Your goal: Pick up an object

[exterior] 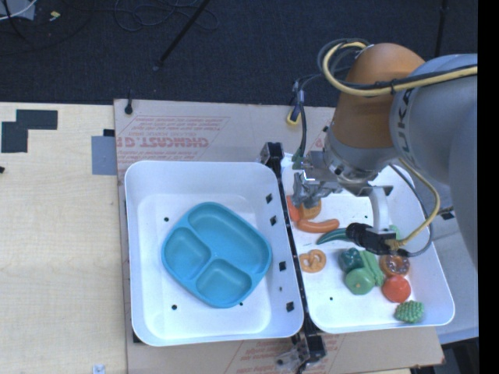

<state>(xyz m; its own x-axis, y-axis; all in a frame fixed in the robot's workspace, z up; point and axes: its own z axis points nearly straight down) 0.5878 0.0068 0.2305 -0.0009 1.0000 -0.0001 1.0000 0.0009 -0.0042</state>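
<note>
My gripper [309, 193] hangs low over the far left part of the right bin [425, 318], close to the divider between the bins. Directly under it lies a small orange piece [311, 208], partly hidden by the gripper. An orange carrot-like piece [318, 226] lies just in front of that one. A pretzel [313, 260] sits nearer the front. Whether anything is held cannot be made out.
The right bin also holds a dark green bean shape [334, 237], a green pepper [359, 280], a brown donut [394, 265], a red tomato [396, 288] and a knobbly green piece [408, 312]. A blue divided plate [216, 252] lies in the left bin [144, 209].
</note>
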